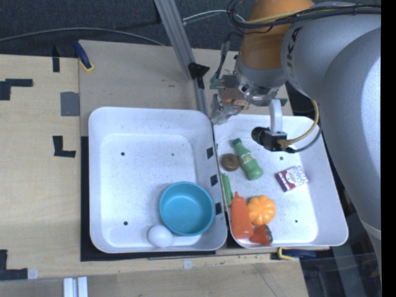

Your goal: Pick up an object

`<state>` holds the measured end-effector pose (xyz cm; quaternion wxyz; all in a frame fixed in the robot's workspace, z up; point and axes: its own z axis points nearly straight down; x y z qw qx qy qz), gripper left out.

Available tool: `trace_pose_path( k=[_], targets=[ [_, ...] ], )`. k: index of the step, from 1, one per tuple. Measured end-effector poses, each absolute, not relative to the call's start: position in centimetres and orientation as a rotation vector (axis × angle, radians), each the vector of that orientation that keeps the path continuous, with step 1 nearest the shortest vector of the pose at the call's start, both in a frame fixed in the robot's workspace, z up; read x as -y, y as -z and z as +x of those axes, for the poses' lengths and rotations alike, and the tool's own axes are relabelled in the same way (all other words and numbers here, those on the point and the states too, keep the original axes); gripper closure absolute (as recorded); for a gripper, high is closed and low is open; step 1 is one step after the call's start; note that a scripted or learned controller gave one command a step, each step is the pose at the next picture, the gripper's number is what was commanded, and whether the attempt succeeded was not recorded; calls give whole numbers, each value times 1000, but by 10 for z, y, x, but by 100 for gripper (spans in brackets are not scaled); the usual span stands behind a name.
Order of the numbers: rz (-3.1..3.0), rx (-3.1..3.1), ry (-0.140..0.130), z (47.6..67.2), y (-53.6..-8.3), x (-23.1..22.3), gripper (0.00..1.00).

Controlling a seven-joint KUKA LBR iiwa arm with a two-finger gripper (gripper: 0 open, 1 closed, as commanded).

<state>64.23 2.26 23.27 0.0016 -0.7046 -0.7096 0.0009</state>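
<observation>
Camera view: gripper (224, 109) at upper middle of frame, over far left corner of right bin (322, 224); finger state cannot tell, blurred. Nothing visibly held. Below it: green bottle (247, 159), brown round piece (230, 162), red-white box (291, 178), orange pumpkin (260, 210), orange-red bottle (241, 216). Left bin (124, 129): blue bowl (186, 208), white ball (160, 235) touching bowl, possibly an egg.

Both white bins (111, 129) appear as smooth speckled plastic. The blue bowl (187, 208) and green bottle (247, 159) look glossy plastic. The bench (37, 184) seems matt pale wood.
</observation>
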Motion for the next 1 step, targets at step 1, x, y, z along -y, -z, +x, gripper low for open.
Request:
trace_pose_path(
  k=[1],
  targets=[
    [-2212, 2229, 1, 652, -238, -74, 100]
  ],
)
